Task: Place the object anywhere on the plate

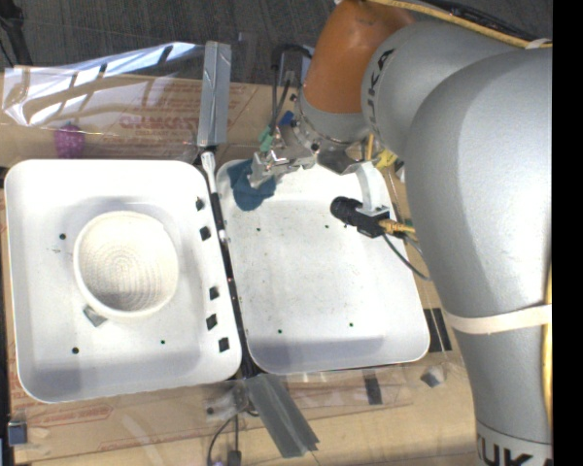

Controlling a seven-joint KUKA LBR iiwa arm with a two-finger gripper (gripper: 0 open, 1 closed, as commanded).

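1 arm (pixel 466 163), grey with an orange band, enters from the right and covers most of that side of the view. 1 gripper (pixel 262 175), low over the far left corner of the right bin. Whether it is closed or apart cannot be told from this angle; the wrist hardware crowds it.

2 white bins, side by side, touching along a shared edge with small black clips.

Left bin (pixel 39 357): holds 1 white plate (pixel 126 262), round, ribbed in rings, sitting a little left of the bin's centre. 1 small grey scrap (pixel 94 316) lies just beside the plate's near-left rim. A few dark specks on the floor.

Right bin (pixel 321 338): holds 1 blue object (pixel 248 194), soft-looking, in the far left corner close to the bin wall. The gripper is directly above and touching or nearly touching it; I cannot tell if the object sits between the fingers. Also 1 black cylindrical part (pixel 355 215) with a yellow-tipped cable, which seems to hang from the arm over the bin's far right area. The bin floor shows scattered dark specks.

Blue object and plate are well apart, in separate bins.

Behind the bins: 1 clear plastic sheet (pixel 97 76) on a brown board, 1 small purple item (pixel 69 142) at its left, 1 grey metal bar (pixel 214 95) standing at the seam between the bins.
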